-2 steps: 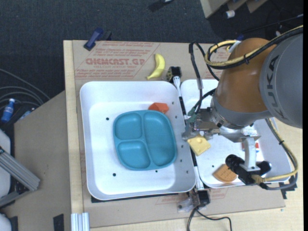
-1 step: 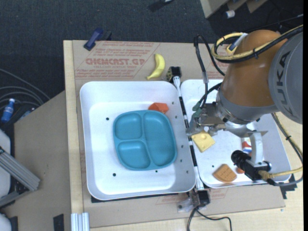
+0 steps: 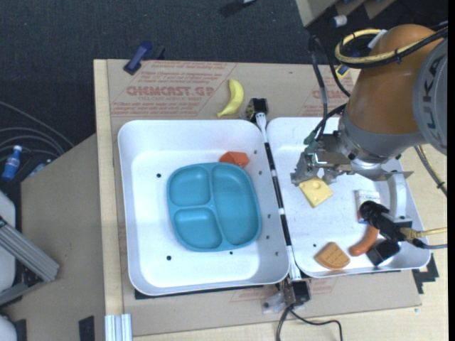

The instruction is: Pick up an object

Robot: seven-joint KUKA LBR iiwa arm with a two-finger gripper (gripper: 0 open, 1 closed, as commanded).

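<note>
My gripper (image 3: 308, 173) hangs over the left half of the right bin (image 3: 302, 130). A yellow wedge (image 3: 316, 192) lies just in front of it, close to or touching the tip. Near that bin's front edge a tan biscuit-like piece (image 3: 332, 256) rests flat, and an orange sausage shape (image 3: 362, 244) lies to its right. In the left bin (image 3: 135, 190) sits a blue divided plate (image 3: 212, 206), with a small orange piece (image 3: 235, 158) behind it. Nothing visibly hangs from the gripper.
A yellow banana (image 3: 231, 98) lies on the brown board behind the bins, and a blue object (image 3: 137, 57) rests at the board's far left corner. The arm's orange and grey body covers the right bin's back right. A small white slip (image 3: 367, 196) lies in the right bin.
</note>
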